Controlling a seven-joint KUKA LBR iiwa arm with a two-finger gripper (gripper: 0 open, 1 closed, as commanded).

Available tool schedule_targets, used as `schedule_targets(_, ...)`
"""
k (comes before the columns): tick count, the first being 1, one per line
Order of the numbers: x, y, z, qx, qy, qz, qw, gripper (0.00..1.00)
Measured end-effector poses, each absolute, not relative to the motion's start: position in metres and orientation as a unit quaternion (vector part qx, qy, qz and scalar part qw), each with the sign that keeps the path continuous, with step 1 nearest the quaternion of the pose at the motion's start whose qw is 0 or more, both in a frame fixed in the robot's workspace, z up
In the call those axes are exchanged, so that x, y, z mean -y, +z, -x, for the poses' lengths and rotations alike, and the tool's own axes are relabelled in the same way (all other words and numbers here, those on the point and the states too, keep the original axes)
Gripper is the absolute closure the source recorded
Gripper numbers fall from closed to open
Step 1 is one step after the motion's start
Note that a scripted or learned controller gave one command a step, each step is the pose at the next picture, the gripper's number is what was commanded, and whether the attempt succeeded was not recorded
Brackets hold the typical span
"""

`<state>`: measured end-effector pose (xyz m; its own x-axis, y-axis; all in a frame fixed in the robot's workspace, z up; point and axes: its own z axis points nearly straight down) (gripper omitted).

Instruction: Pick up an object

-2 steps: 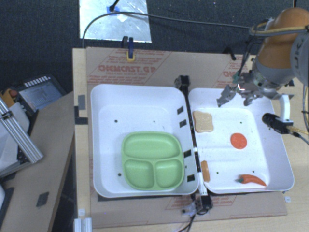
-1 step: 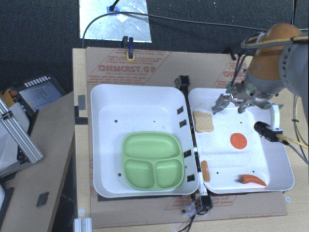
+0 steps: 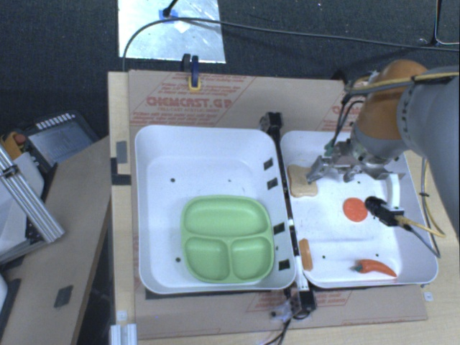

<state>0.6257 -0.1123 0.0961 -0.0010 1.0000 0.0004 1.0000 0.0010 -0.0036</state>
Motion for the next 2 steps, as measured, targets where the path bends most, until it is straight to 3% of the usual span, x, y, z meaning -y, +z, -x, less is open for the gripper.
schedule_targets(1,0.113,0.111,-0.628,0.708,-0.0011,0.707,-0.002,1.00)
schedule_targets(2,0.112,0.168,-0.641,0.709,-0.0025,0.706,-0.003,1.00)
